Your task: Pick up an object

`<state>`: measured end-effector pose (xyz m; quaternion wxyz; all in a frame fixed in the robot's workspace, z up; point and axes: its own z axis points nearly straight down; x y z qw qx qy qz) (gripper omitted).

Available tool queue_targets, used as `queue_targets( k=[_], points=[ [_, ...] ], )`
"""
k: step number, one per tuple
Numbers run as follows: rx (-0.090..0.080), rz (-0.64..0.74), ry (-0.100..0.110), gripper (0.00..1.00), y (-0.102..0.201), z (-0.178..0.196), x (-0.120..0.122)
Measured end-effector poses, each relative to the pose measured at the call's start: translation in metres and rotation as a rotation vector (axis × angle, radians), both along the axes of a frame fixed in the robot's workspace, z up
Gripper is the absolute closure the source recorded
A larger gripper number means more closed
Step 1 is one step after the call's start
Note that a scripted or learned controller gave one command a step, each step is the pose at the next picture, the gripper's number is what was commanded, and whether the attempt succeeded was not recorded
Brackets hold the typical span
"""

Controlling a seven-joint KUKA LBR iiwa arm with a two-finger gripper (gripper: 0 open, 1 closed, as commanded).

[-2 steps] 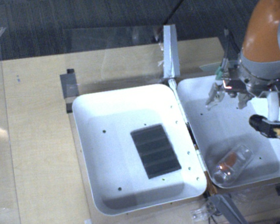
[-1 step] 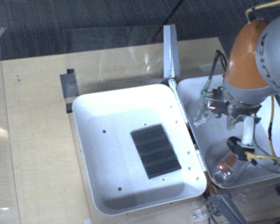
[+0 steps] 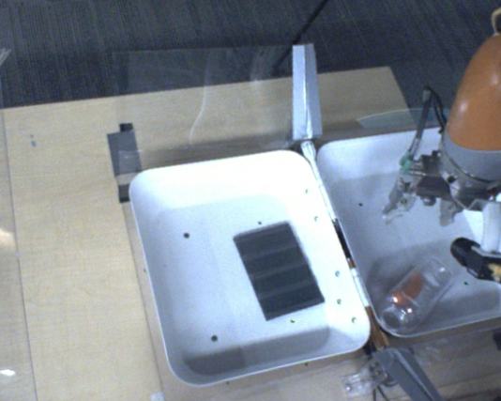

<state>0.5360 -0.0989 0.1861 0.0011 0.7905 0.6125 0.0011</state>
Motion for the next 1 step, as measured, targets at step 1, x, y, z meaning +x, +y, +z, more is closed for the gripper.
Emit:
queue_targets(
  k=[1],
  points=[
    [0.000, 0.027, -0.001, 0.00, -0.0094, 0.0098, 0.0267]
  ],
)
